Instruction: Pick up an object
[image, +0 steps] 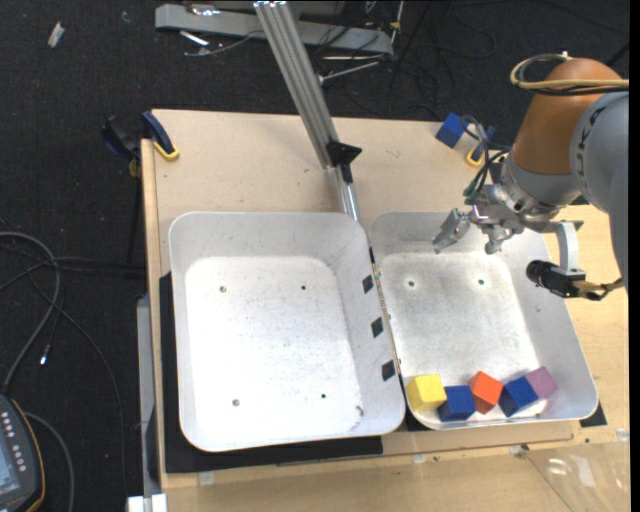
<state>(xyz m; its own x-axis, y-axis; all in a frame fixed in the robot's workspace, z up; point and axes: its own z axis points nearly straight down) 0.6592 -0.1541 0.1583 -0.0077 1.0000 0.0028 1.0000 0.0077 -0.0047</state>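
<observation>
A robotics lab is showing here: a wooden bench is carrying two white bins, clamps are gripping its edges, and cables are trailing over dark carpet beside a metal stand.

Five small blocks crowd the near edge of the right-hand bin.

A yellow cube sits leftmost, with a blue block just beside it. An orange block stands tilted against its neighbours, followed by a second blue block and a pale purple block at the row's right end.
</observation>
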